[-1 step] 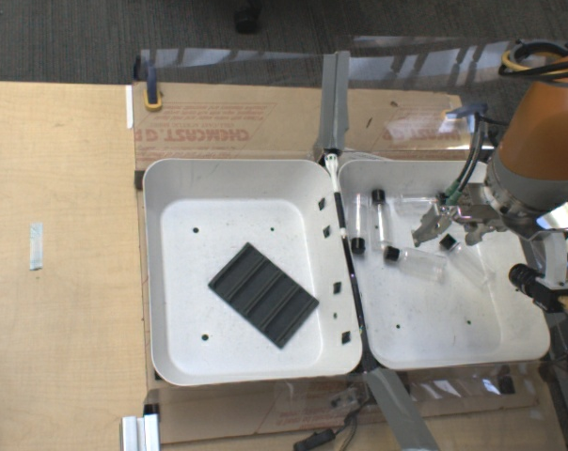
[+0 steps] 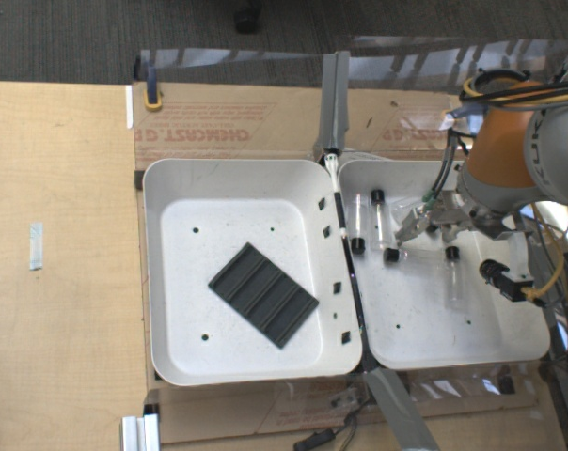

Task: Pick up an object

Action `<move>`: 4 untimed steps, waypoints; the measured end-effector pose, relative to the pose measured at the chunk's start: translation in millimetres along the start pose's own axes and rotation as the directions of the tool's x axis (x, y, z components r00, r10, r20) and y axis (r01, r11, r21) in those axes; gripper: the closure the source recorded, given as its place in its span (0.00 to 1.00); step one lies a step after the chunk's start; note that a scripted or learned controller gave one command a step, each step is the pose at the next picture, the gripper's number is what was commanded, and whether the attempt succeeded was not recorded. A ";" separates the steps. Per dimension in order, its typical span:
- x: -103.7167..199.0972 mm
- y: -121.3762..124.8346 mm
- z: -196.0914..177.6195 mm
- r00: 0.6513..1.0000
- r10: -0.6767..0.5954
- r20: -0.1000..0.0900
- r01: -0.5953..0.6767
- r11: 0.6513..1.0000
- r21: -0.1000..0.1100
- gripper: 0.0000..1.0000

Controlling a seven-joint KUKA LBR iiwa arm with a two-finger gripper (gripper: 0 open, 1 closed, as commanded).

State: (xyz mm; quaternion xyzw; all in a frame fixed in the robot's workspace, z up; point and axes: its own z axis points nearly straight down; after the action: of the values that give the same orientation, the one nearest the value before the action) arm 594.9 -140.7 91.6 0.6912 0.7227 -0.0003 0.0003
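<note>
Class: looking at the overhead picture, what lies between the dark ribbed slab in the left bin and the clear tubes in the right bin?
In the camera view, between the dark ribbed slab and the clear tubes run the bins' adjoining white rims, bearing small black clips.

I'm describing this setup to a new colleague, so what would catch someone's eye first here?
Probably the dark ribbed rectangular panel, lying diagonally in the middle of the left bin. Next, the arm's orange band above the right bin, where clear tubes with black caps lie scattered near the gripper.
</note>
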 end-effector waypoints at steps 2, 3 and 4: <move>-75.4 38.7 -3.9 0.997 0.073 -0.009 -0.073 0.997 -0.006 0.00; -77.7 38.4 -13.5 0.997 0.071 -0.002 -0.071 0.997 -0.008 1.00; -4.3 59.2 -56.0 1.000 0.011 0.000 -0.011 1.000 -0.001 1.00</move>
State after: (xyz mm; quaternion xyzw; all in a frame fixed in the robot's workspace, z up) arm 654.3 -142.3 147.6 0.6951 0.7189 0.0002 0.0007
